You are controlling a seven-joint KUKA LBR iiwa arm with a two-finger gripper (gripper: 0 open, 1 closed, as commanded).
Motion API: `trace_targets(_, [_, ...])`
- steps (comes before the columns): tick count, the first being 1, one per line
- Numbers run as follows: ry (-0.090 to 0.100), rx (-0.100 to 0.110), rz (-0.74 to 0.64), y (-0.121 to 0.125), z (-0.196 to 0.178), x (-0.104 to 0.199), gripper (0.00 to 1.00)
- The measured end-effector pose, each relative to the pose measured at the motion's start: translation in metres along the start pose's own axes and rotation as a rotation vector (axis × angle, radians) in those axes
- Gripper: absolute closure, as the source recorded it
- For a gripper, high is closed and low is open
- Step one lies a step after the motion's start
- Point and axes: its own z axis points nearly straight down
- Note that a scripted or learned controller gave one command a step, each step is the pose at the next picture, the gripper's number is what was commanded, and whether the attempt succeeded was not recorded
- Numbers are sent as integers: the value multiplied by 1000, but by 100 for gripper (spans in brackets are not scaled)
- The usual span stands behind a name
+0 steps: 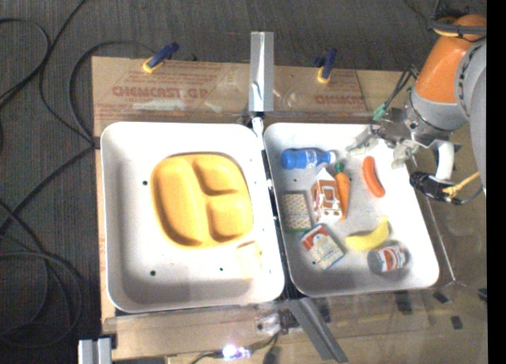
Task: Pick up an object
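As the gripper [389, 134] hovers by the hot dog [373, 176] — finger state unclear — center over it, descend straight.

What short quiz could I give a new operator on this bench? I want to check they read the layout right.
1. True or false: the yellow tray lies in the left bin.
2. Which thing lies nearest the front right corner of the right bin? A) blue bottle B) can C) carrot
3. Fill in: the banana lies just behind and left of the ____.

Key
1. True; it is a yellow tray with compartments.
2. B; the can lies on its side there.
3. Can.
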Motion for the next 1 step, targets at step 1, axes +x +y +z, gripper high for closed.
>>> trace_targets(1, [11,-11,75,-2,62,-7,0])
